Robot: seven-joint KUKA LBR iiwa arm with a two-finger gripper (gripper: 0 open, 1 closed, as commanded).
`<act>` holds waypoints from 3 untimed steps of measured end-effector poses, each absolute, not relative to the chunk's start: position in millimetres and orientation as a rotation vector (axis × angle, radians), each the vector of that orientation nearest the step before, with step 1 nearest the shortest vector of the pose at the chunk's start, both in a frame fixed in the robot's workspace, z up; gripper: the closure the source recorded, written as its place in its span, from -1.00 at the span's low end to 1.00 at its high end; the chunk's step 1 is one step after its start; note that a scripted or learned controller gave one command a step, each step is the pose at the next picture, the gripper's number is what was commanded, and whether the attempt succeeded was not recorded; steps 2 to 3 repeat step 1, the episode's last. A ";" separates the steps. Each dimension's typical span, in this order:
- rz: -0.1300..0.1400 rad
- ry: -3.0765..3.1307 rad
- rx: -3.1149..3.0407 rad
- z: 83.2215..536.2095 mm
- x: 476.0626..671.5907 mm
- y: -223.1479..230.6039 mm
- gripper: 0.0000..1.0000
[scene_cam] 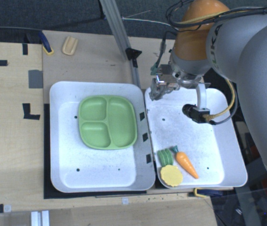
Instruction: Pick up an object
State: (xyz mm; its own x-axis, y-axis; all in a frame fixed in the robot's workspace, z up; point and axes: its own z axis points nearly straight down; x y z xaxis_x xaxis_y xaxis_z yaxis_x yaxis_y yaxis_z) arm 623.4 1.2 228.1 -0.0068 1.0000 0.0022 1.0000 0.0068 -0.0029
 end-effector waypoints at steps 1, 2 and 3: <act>0.001 -2.228 -2.210 229.1 611.7 61.3 1.00; 0.001 -2.228 -2.210 229.1 611.7 61.3 1.00; 0.001 -2.228 -2.210 229.1 611.7 61.3 1.00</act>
